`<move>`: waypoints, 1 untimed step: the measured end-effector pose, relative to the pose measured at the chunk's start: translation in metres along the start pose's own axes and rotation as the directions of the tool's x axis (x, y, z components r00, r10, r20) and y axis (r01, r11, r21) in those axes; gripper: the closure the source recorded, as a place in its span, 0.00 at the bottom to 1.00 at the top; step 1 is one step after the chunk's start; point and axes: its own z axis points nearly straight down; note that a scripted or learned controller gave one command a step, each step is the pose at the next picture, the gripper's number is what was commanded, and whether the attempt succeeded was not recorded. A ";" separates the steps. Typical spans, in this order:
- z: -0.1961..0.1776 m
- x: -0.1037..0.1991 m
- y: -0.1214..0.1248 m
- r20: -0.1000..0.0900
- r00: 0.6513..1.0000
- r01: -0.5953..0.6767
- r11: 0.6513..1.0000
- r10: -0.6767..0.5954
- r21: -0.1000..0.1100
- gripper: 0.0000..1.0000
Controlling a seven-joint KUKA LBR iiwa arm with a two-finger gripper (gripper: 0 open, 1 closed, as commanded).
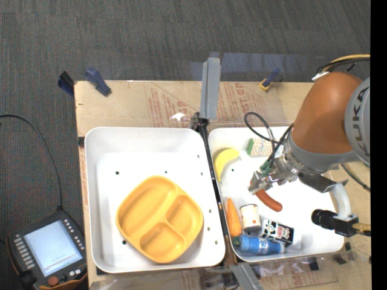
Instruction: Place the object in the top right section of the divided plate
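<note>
The tool hangs low over the right white bin, its metal fingertips just at the upper end of a red sausage-shaped toy; whether they are apart, or pinching the sausage, I cannot tell. The sausage lies in that bin, near a small white can. The yellow divided plastic plate sits in the left white bin.

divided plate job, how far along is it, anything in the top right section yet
Nothing looks placed: the yellow divided plate in the left bin has bare sections. In hand: the end effector sits over the right bin, just above the hot dog; a grasp can't be confirmed. Left: lift, carry across, set in the plate's top right section.
</note>
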 end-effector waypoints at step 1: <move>-0.003 0.074 0.012 0.001 0.992 -0.125 0.992 0.125 0.002 1.00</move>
